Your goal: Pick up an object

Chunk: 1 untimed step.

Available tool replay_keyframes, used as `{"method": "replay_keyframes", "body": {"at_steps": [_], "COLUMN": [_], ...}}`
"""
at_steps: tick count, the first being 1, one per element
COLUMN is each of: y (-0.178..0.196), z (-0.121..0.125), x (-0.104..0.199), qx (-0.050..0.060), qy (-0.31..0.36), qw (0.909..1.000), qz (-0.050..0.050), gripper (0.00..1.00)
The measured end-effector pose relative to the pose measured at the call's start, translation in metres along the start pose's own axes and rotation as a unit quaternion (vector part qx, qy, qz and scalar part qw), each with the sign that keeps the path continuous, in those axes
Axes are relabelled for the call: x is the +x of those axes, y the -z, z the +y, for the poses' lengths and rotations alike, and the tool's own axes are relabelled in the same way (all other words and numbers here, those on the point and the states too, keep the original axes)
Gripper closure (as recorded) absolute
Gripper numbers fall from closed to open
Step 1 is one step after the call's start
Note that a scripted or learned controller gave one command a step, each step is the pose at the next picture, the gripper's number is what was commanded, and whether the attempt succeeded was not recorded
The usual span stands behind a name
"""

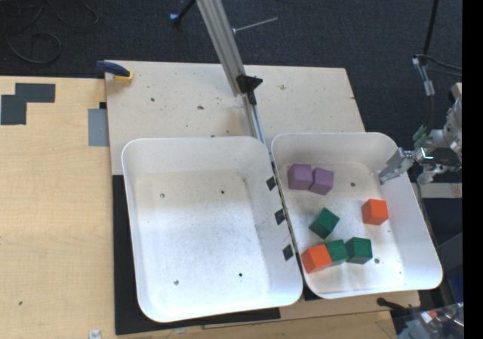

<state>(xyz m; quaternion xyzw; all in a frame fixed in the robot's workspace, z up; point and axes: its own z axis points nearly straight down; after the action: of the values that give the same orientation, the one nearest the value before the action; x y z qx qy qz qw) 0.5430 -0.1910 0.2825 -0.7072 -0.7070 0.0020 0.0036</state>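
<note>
**Six blocks wait in the right bin as my tool sits at its far rim**

Six blocks lie in the right bin (400, 266), which stands against the left bin (151, 179) on the pale surface (302, 96). Taking the lone orange block (374, 211) as the mark: two purple blocks (310, 178) sit touching each other up and to its left, near the bin's back wall. A green block (324, 222) lies tilted just down and to its left. Further down and left of it, three blocks press together in a row: a second orange block (317, 257), then two green blocks (349, 251). Small black clips (278, 216) run along the seam between the bins, well left of the lone orange block. A slanted metal rail (223, 35) rises from the surface behind the bins, far up and left of it.

My tool (394, 166) is up and to the right of the lone orange block, at the bin's right rim, apart from every block. Whether it is released or clenched I cannot tell; nothing shows in its grasp.
</note>
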Motion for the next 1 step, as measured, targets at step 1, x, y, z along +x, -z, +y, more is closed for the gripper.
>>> {"method": "replay_keyframes", "body": {"at_steps": [1], "y": [0.0024], "z": [0.0007], "x": [-0.0001], "qx": [-0.002], "qy": [0.0], "qw": [1.0], "qz": [-0.001], "gripper": [0.0]}}
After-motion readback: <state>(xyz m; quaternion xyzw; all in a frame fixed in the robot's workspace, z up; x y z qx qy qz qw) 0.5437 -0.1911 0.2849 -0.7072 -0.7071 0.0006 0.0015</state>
